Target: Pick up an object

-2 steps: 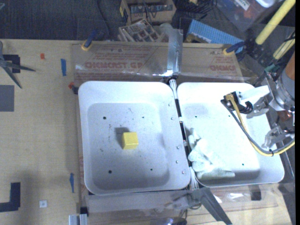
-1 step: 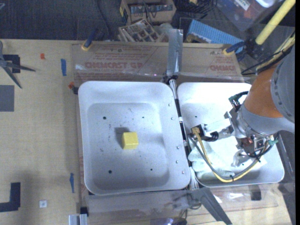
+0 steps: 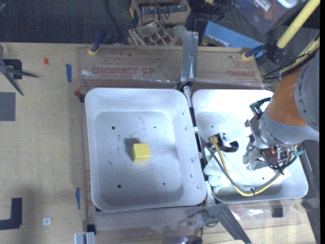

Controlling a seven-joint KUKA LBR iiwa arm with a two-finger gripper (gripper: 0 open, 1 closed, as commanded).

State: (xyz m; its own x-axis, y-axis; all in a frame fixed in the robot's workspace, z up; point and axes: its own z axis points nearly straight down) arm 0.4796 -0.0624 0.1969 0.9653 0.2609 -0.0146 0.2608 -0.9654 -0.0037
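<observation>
A small yellow cube (image 3: 141, 152) lies near the middle of the left bin (image 3: 101, 111), resting flat on the floor. My gripper (image 3: 253, 160) is down inside the right bin (image 3: 223, 101), low over its floor at the right of centre. The grey arm with its orange band reaches in from the right and covers much of that bin. A pale crumpled thing (image 3: 214, 175) lies at the right bin's front left corner, left of the gripper and apart from it. The gripper is far from the cube, a full bin's width to its right.
The two bins meet at a raised divider (image 3: 193, 136). A cardboard sheet (image 3: 132, 70) lies behind them on the wooden bench. Blue markers and dark tools sit on the bench at the far left. Specks dot the left bin's floor.
</observation>
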